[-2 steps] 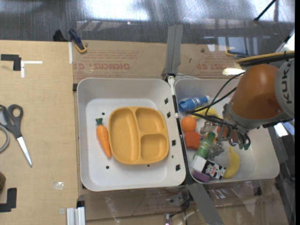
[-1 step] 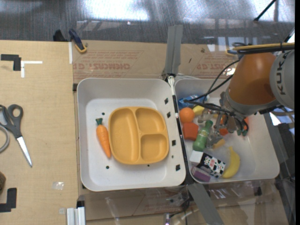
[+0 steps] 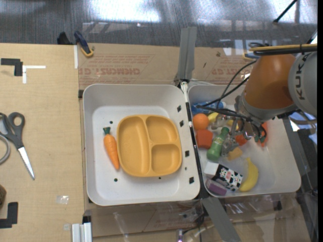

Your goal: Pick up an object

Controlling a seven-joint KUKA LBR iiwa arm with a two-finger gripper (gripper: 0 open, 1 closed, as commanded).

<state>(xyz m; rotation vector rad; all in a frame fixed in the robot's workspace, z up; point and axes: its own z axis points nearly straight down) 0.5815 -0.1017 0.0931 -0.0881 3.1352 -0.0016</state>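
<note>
**Arm down in the right bin, over the pile of toy food**

The grey arm with its orange band [image 3: 270, 82] comes in from the right and hangs low over the right bin [image 3: 282, 183]. The gripper [image 3: 241, 133] sits in the thick of the clutter there, just beside a green bottle [image 3: 218, 144] that lies tilted. From where I stand the wrist and cables hide the tips, so I cannot tell whether the gripper is apart, together or clamped on anything.

Around it the right bin holds an orange ball [image 3: 200, 121] near the dividing wall, an orange-red block [image 3: 204, 138] just below that, something yellow [image 3: 214, 117] beside the ball, and a red piece [image 3: 262, 133] on the far side of the gripper. Nearer the front edge lie a banana [image 3: 250, 175], a black-and-white spotted packet [image 3: 227, 177] and a purple item [image 3: 217, 188], possibly a lid.

The left bin [image 3: 96, 150] holds a yellow divided tray [image 3: 150, 145] with a toy carrot [image 3: 111, 149] lying just beside its left edge. A pair of scissors [image 3: 19, 142] rests on the wooden bench [image 3: 40, 195], well apart from both bins.
</note>
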